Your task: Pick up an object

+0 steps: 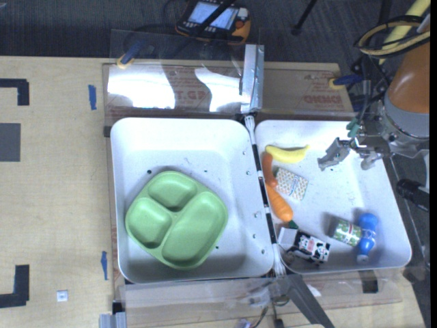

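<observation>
My gripper [349,157] hangs over the upper right part of the right bin [399,203], its fingers spread open with nothing between them. Left of it lies a yellow banana [287,154]. An orange carrot [278,200] runs along the bin's left wall, with a patterned packet [291,183] beside it. Lower down sit a green-labelled can [347,231], a blue bottle [367,234] and a black-and-white toy [311,245]. No object touches the gripper.
The left bin [136,142] holds a green divided plate [176,218]. A metal divider [253,77] stands between the bins at the back. The arm's orange band [413,87] is at the right edge, with cables above it.
</observation>
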### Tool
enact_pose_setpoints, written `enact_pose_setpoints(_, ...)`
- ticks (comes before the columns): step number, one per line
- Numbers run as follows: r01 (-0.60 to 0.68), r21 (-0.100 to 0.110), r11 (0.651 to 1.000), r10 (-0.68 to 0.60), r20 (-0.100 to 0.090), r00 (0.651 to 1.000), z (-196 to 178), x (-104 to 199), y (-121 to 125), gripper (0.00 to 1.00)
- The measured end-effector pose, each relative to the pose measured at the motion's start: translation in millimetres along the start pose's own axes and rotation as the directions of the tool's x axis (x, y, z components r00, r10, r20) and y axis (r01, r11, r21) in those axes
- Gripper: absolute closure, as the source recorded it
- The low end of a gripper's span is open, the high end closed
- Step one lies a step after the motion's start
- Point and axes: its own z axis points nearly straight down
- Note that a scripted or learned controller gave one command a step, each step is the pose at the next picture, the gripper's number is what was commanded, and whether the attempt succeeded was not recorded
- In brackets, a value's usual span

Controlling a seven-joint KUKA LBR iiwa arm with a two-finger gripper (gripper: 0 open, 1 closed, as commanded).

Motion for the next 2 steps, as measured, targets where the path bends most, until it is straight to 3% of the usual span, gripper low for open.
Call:
enact_pose_setpoints(1,0.129,-0.002,0.992,-0.129,0.001,0.992,145.0,-3.4,-32.2,0.0)
enact_pose_setpoints(2,0.327,-0.008,0.945,-0.326,0.005,0.945,170.7,7.1,20.4,0.0)
